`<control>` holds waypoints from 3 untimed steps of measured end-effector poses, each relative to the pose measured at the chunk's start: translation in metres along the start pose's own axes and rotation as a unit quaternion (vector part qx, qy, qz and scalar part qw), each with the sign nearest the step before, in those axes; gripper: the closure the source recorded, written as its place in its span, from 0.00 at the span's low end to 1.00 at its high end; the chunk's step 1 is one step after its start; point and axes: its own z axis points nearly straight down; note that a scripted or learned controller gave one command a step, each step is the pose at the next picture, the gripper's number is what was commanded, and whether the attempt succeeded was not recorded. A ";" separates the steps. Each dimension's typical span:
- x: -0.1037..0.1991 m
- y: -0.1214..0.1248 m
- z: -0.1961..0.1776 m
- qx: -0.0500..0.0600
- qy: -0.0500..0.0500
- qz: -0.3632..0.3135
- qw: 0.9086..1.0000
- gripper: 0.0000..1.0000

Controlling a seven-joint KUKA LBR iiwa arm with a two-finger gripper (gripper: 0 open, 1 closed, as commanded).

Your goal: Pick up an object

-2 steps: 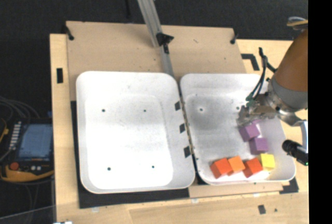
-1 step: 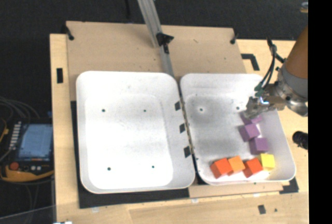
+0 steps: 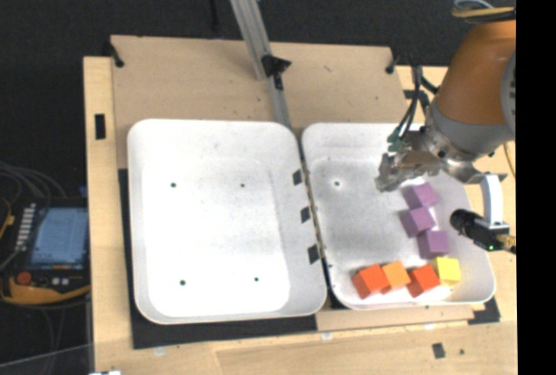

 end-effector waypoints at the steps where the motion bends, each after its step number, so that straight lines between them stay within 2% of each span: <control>1: 0.046 0.021 0.013 0.000 0.000 -0.001 1.000 1.00; 3: 0.136 0.076 0.013 -0.001 0.001 -0.002 1.000 1.00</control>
